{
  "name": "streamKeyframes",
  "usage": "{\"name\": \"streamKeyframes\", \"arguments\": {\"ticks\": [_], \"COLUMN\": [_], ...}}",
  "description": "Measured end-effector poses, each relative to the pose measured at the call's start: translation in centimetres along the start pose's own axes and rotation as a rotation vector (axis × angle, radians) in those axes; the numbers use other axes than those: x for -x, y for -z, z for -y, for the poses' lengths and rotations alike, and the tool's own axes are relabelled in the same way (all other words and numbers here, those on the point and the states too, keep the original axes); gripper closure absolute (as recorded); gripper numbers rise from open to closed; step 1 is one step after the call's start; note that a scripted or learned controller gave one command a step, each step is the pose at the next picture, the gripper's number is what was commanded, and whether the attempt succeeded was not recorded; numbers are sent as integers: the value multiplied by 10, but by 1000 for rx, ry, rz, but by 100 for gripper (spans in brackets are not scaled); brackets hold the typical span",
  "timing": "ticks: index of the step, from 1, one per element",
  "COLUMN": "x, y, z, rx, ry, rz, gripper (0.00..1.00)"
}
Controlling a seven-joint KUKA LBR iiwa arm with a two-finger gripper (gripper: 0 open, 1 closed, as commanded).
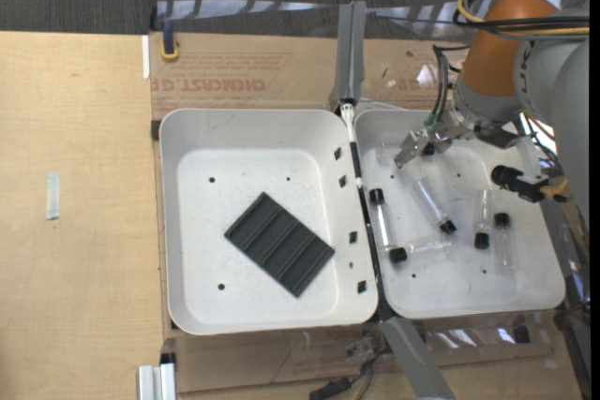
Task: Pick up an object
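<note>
The right bin (469,300) holds several clear tubes with black caps: one along its left wall (382,222), one in the middle (431,201), one lying low (422,248), and more at the right (484,218). In the left bin (178,229) a dark grey ribbed slab (279,244) lies at a slant. My gripper (415,147) hangs over the far left part of the right bin, above and behind the middle tube. I see nothing held in it.
The grey arm with its orange band (502,42) comes in over the right bin's far right corner. A black and yellow fitting (520,181) juts over that bin's right side. A grey divider post (349,51) stands between the bins at the back.
</note>
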State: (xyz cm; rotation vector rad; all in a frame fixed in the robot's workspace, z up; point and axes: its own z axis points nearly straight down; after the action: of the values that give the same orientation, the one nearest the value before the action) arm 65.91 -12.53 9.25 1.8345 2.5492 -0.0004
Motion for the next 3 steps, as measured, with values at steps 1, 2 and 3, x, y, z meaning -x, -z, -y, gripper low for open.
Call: {"name": "streamKeyframes", "arguments": {"ticks": [1, 2, 3], "x": [6, 7, 7], "y": [0, 9, 9], "z": [60, 61, 61], "rx": [0, 1, 1], "ry": [-17, -21, -20], "rz": [0, 1, 1], "gripper": [0, 100, 0]}}
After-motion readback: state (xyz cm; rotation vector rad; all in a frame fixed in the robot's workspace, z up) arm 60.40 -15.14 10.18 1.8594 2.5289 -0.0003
